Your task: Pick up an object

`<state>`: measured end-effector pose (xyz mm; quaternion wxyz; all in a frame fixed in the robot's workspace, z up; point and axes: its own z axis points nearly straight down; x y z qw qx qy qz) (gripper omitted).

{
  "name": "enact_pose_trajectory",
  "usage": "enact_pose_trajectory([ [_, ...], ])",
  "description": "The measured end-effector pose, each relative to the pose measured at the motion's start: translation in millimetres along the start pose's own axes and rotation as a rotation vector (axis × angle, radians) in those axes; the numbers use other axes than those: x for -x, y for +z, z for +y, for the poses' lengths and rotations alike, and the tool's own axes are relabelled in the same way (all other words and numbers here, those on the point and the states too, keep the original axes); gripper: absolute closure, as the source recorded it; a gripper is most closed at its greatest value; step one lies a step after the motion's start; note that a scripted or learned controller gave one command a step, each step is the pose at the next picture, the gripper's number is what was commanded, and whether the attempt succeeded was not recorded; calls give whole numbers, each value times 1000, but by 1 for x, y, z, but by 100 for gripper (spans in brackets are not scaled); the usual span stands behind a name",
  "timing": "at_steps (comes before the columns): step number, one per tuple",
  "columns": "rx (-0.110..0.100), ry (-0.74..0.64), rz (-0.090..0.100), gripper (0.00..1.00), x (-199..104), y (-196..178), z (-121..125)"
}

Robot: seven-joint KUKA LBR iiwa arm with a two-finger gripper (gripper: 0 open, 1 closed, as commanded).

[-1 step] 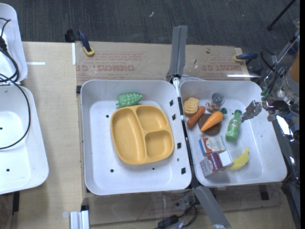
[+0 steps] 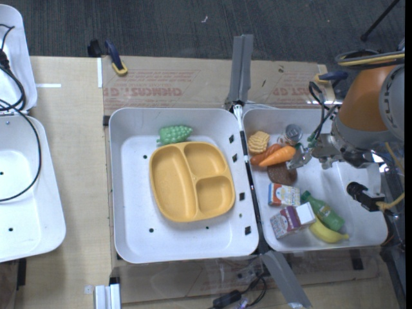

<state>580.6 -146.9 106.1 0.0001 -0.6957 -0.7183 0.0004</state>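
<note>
Yellow tray (image 2: 191,180) in left bin (image 2: 129,237), carrot (image 2: 275,155) in right bin (image 2: 367,234), claw (image 2: 308,154) state unclear

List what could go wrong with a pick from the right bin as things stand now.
1. The gripper sits by a tight cluster: carrot, waffle and a brown piece touch or overlap, so it may pinch two things or only nudge them.
2. The carrot is tapered and lies at a slant; it may slip out when lifted.
3. The cluster lies close to the right bin's left wall, leaving little room on that side.
</note>
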Motion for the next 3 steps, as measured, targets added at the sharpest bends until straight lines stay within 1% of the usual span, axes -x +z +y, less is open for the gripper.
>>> enact_pose_trajectory([
  [1,-10,-82,0,0,-27,15,71],
  [2,-41,-84,9,100,-28,11,64],
  [3,-2,-89,0,100,-77,-84,24],
])
